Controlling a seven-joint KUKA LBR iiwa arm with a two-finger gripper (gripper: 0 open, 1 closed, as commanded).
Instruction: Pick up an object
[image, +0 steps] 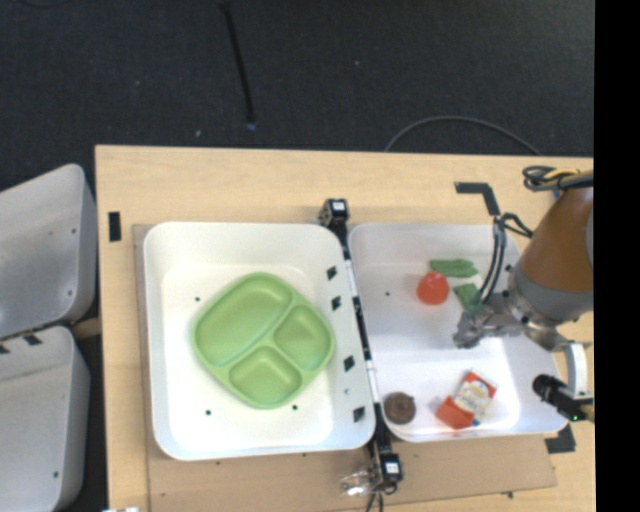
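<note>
Green and glossy, a three-compartment plate (263, 340) lies in the left bin (160, 300), well to the left of our gripper (470, 333). In the right bin (400, 250), a round brown object (400, 406) sits below-left of the gripper, a red ball (433, 288) just up-left of it, and two green leafy pieces (453, 267) above it, one nearly touching the arm (555, 265). A red-and-white crumpled packet (467, 399) lies directly below. We cannot tell the gripper's state: its tip is dark and blurred.
</note>
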